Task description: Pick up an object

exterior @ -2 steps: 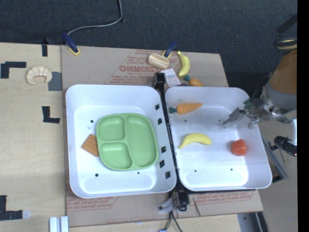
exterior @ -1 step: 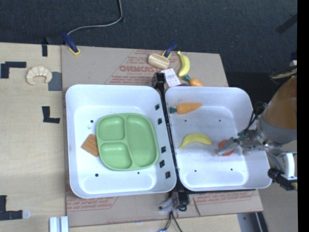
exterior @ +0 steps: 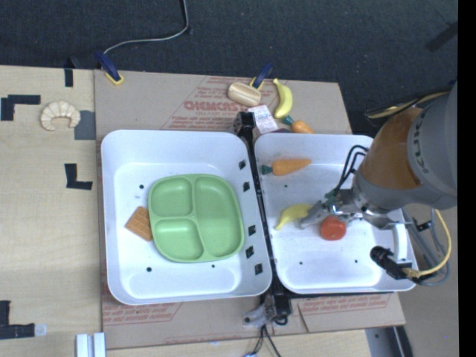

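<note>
The arm (exterior: 405,158) reaches into the right bin (exterior: 327,274) from the right, and the gripper (exterior: 321,213) sits low over the bin floor, between a yellow banana (exterior: 291,214) on its left and a red tomato (exterior: 333,230) just below and to the right of it. The dark tips point toward the banana's near end and look close to it, perhaps touching; whether they are spread or pressed together cannot be told from this angle, and nothing is plainly seen pinched between them. A carrot (exterior: 290,166) lies well apart, near the far wall of the same bin.

The step in hand looks like closing on a thing, most likely the banana or the tomato. To do it well, the gripper should be centred over one thing, not stuck between two: as it stands, a close here could nudge the banana away or clip the tomato and roll it. The banana is curved and slim, so a grasp across its middle, with the tips straddling the narrow width, would hold better than one at the tapered end. The tomato is round and smooth and would likely slip unless taken across its widest part.

The left bin (exterior: 119,199) holds a green plate (exterior: 197,218) and a brown cracker (exterior: 139,224) beside it, not needed for this.
</note>
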Controlling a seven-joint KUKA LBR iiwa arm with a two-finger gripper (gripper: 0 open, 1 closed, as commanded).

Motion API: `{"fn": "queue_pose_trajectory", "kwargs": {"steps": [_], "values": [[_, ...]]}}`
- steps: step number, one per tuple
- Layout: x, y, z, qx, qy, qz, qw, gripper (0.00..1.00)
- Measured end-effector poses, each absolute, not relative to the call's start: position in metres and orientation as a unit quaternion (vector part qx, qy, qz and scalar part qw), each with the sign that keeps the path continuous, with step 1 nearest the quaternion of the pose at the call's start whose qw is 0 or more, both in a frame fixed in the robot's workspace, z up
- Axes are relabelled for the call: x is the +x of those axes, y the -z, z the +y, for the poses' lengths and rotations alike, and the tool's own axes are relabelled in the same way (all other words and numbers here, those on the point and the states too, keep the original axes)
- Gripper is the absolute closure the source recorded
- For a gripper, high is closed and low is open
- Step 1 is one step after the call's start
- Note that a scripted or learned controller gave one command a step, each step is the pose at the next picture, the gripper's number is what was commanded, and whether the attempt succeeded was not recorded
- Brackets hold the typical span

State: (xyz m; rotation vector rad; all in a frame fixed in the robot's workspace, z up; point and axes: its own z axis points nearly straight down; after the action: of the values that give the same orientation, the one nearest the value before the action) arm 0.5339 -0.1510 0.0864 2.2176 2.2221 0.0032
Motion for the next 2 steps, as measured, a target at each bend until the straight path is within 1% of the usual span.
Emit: {"fn": "queue_pose_trajectory", "kwargs": {"steps": [1, 2], "values": [[0.535, -0.097, -0.152, 0.707, -0.0011, 0.707, 0.004, 1.00], [0.569, -0.185, -0.080, 0.706, -0.0004, 0.708, 0.000, 1.00]]}}
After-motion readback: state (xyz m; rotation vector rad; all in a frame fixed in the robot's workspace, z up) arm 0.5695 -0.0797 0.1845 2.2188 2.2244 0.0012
